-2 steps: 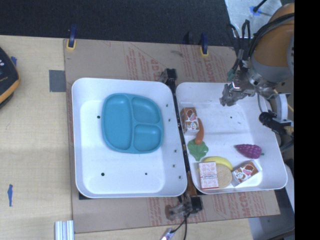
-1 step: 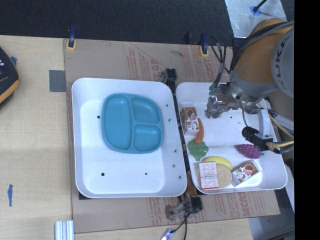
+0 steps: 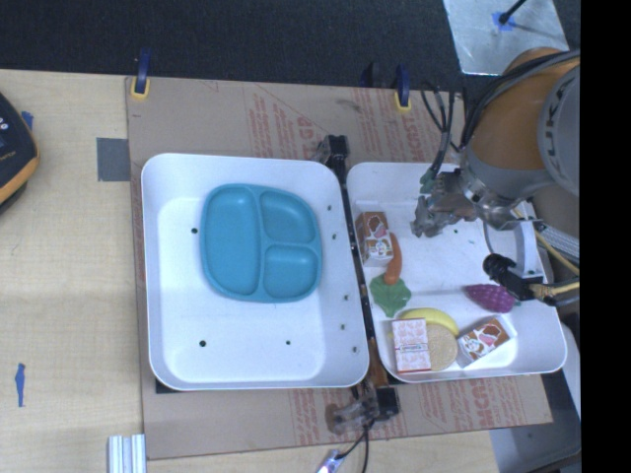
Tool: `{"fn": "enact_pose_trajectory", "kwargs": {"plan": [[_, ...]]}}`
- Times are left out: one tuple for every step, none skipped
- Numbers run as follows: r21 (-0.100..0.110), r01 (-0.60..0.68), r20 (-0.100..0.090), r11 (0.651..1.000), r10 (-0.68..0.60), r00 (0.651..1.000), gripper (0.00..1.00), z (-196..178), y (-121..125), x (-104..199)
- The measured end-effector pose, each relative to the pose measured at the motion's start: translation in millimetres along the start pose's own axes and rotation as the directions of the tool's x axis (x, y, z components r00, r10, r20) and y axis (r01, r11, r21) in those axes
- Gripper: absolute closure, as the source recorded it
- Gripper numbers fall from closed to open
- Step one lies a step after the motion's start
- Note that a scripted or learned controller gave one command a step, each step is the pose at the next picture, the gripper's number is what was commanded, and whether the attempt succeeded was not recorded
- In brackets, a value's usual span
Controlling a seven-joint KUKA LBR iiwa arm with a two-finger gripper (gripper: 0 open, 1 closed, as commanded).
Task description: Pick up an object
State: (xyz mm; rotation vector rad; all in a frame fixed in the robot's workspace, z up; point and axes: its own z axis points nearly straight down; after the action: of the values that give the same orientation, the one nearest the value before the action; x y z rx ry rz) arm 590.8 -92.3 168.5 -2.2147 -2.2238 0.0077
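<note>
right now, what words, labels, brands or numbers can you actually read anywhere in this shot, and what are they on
No text reads clearly enough to quote.
Cardboard sheet: faint red printing, too blurred to read.
Brown snack packet: printed picture, lettering too small.
Pink-and-white box: print too small.
Packet with a cartoon face: lettering too small.
Yellow-and-black device at the left edge: markings unreadable.
</note>
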Motion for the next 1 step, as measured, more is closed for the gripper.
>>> {"fn": "enact_pose_trajectory", "kwargs": {"plan": [[-0.004,0.001,-0.002,1.000,-0.001,1.000,1.00,-36.8,66.0,67.8]]}}
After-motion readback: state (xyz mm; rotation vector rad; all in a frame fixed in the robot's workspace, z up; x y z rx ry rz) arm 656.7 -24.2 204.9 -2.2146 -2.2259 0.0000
